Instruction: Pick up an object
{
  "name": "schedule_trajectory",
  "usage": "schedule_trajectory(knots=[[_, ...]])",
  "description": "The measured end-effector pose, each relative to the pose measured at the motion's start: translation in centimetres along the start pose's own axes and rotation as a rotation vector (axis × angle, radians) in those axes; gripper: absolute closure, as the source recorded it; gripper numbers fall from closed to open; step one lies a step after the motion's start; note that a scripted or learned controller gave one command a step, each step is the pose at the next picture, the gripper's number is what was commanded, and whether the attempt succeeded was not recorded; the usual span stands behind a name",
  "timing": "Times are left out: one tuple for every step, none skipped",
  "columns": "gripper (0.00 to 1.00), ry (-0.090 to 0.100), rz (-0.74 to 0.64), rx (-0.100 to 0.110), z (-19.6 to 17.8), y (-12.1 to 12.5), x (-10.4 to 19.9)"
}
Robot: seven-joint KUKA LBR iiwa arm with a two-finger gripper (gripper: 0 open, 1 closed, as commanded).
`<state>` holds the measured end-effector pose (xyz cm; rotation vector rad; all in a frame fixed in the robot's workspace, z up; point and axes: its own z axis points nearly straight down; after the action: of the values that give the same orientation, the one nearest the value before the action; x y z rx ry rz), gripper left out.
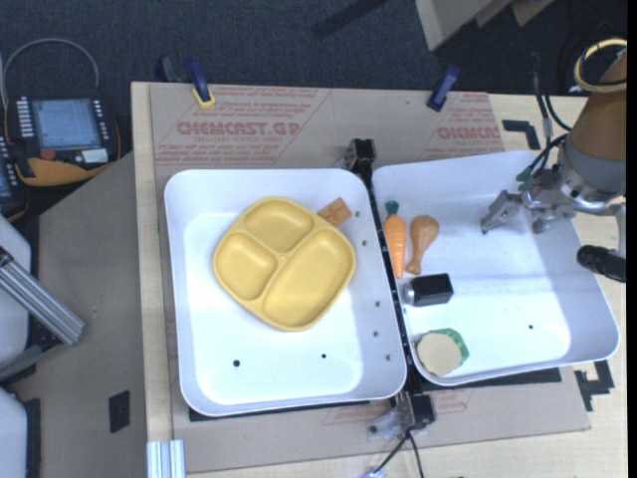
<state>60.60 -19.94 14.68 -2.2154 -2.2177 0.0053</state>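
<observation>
1. Carrot (395, 243): an orange toy carrot with a green top is seen lying lengthwise in the right bin (518, 337), against its left wall, right of centre in the frame.
2. Drumstick (421, 239): a tan drumstick-shaped piece is laid just beside the carrot on its right, tilted, the two nearly touching at their lower ends.
3. Black block (430, 289): a small dark rectangular item is placed just below the carrot and drumstick, near the same wall.
4. Round piece (441, 353): a pale disc with a green edge is found in the lower left corner of the right bin.
5. Gripper (518, 210): it is held in the upper right part of the right bin, well apart from all four items. The grey fingers appear splayed apart, and nothing is seen between them.
6. Yellow plate (285, 263): a divided three-compartment plate is set in the left bin (269, 376), toward its upper middle.
7. Brown block (335, 210): a small orange-brown piece is lodged at the plate's upper right edge.
8. Bench (299, 118): a board with red lettering is seen under both bins.
</observation>
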Motion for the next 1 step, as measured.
schedule_trajectory(knots=[[0.0,-0.005,0.0,-0.013,5.52,0.4,0.03]])
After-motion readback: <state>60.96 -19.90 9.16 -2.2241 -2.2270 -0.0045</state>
